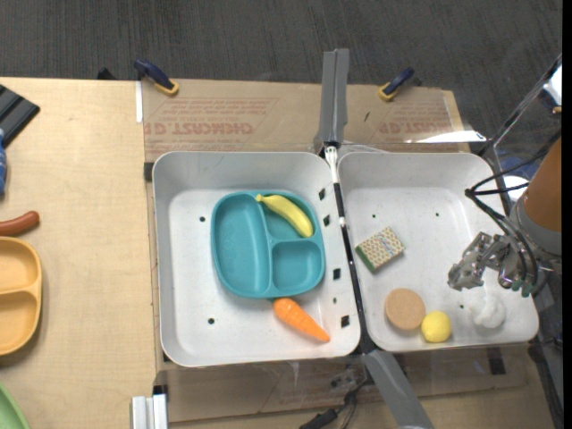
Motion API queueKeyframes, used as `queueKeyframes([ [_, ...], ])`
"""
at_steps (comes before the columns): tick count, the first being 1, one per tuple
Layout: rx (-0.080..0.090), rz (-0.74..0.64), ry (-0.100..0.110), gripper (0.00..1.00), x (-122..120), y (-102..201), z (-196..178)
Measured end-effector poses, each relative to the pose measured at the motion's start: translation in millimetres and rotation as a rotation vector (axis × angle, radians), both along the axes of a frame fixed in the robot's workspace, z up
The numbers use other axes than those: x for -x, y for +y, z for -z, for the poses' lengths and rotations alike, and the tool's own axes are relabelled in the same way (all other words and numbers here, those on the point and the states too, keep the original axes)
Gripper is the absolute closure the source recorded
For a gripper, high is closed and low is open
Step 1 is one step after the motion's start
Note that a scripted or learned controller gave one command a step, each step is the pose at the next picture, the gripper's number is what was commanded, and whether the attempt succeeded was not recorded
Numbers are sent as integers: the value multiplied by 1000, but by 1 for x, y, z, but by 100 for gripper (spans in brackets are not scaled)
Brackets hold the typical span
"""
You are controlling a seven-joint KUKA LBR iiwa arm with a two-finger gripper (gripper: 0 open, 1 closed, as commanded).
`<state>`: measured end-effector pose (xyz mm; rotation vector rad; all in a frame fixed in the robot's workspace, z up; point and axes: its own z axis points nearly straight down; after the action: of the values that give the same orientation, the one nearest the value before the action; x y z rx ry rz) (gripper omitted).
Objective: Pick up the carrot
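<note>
The orange carrot (300, 320) lies in the left bin (179, 266), near its front edge, just below the teal divided plate (241, 248). A yellow banana (288, 213) rests in the plate's upper right compartment. My gripper (474, 271) hangs over the right side of the right bin (429, 195), far to the right of the carrot, with nothing visible between its fingers.
The right bin holds a speckled green-edged sponge (381, 248), a tan round disc (405, 309), a yellow ball (436, 326) and a white object (489, 312) beside the gripper. An orange plate (16, 298) and a sausage (20, 223) sit on the bench at the left.
</note>
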<state>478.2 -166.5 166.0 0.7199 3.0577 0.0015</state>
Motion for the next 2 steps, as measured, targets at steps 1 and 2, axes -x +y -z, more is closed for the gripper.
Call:
queueKeyframes([
  [1,3,-268,-5,100,-1,-56,-112],
  [2,0,-510,-1,100,0,-55,33],
])
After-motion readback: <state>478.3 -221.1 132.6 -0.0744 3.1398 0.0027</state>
